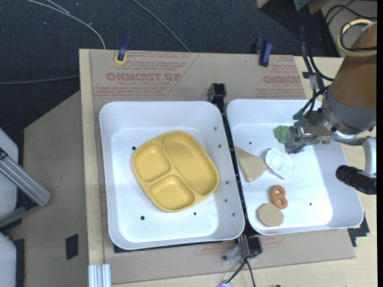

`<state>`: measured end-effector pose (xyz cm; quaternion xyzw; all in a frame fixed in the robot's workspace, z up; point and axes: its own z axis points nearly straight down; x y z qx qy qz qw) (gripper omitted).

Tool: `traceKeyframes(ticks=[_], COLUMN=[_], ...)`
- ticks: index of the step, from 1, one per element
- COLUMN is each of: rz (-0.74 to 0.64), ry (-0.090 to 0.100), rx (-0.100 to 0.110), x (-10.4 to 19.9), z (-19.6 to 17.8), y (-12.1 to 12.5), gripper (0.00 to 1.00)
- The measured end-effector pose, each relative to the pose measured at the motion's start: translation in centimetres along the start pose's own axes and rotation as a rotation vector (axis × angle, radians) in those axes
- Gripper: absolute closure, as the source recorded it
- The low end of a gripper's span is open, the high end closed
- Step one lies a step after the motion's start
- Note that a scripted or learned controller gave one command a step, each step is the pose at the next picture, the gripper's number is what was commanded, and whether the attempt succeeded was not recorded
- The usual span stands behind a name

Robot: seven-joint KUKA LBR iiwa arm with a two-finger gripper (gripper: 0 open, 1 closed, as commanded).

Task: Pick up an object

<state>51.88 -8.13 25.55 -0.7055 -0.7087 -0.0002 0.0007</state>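
A grey robot arm [353,94] with an orange band above its wrist reached in from the right over a cardboard-topped bench [179,70] that carried two shallow white bins side by side. Its gripper [297,141] hung low over the upper part of the right bin [335,214], just beside a small green leafy item [281,133] that lay near the bin's back wall; whether the claw was open, closed or gripping anything could not be told from the overhead angle, since the tip was dark and partly masked by the wrist. Scattered in the same bin were a tan wedge-shaped piece [249,165] against the left wall, a crumpled white object [280,162] just right of it and close below the gripper, a small orange-brown pretzel-like ring [277,196] nearer the front, and a round beige disc [270,214] just beside the ring at the front edge. The left bin [119,124] held a yellow three-compartment tray [175,170], lying flat and turned at a slant, well apart from the arm. Black cables trailed across the dark floor behind the bench, and two clamps, one yellow and blue [122,49] and one blue [265,51], gripped its far edge.
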Motion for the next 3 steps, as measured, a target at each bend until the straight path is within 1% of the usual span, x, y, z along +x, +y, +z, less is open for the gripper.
traceKeyframes(ticks=[1,2,3], rz=[0.0,-0.002,-0.003], ry=[0.0,0.0,0.001], rx=[0.002,-0.002,-0.002], x=[4.3,9.4,15.5], z=[0.9,0.6,0.5], y=[-0.1,0.6,0.4], gripper=[1.0,1.0,1.0])
